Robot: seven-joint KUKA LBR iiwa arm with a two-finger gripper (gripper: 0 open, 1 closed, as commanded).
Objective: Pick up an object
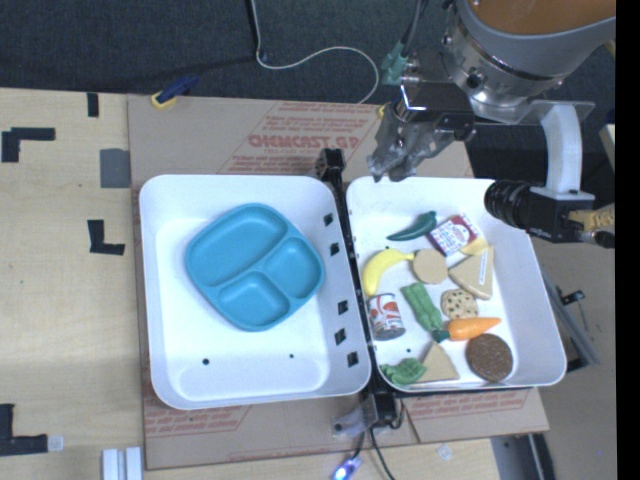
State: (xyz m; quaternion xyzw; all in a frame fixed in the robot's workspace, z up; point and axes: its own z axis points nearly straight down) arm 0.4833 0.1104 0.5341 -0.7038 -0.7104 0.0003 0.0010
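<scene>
Surface (60, 268): pale wood under printed cardboard sheet (300, 138); dark carpet behind. Left bin (170, 368), glossy white, holds a blue three-compartment plate (255, 265). Right bin (525, 298) holds small plastic toy foods (440, 298), clustered centrally. Gripper (395, 163) hangs above that bin's far-left corner; finger spread cannot be told.

Robot lab, cardboard-covered bench (300, 138), 2 bins (165, 268)

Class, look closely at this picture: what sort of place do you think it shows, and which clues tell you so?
Most likely a robotics lab test bench. A robot arm hangs over two white bins, one holding a blue divided plate, the other toy food such as a banana and carrot. Cables and cardboard underlay suggest an experimental setup.
</scene>
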